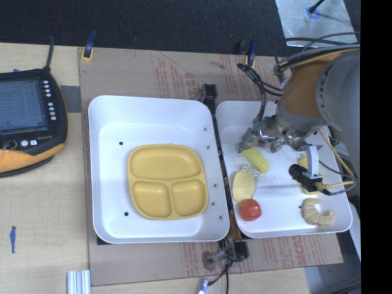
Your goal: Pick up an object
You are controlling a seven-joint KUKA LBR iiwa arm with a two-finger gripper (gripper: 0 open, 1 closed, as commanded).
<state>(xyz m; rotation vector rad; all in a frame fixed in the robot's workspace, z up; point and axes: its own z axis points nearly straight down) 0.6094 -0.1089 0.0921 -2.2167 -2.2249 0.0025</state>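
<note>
The right bin [278, 222] holds several toy foods. A yellow corn cob [255, 160] lies near its left wall, with a pale yellow wedge [243, 185] just below it. A red tomato [249, 209] sits by the front left corner and a tan croissant [317, 212] by the front right corner. My gripper [262, 138] hangs over the back left part of this bin, just above and behind the corn cob. Nothing is visibly held in it.
The left bin [104, 121] contains a yellow divided plate [166, 180]. A tablet with an orange case [27, 118] lies on the bench at far left. The arm's grey and orange body [318, 94] covers the right bin's back right part.
</note>
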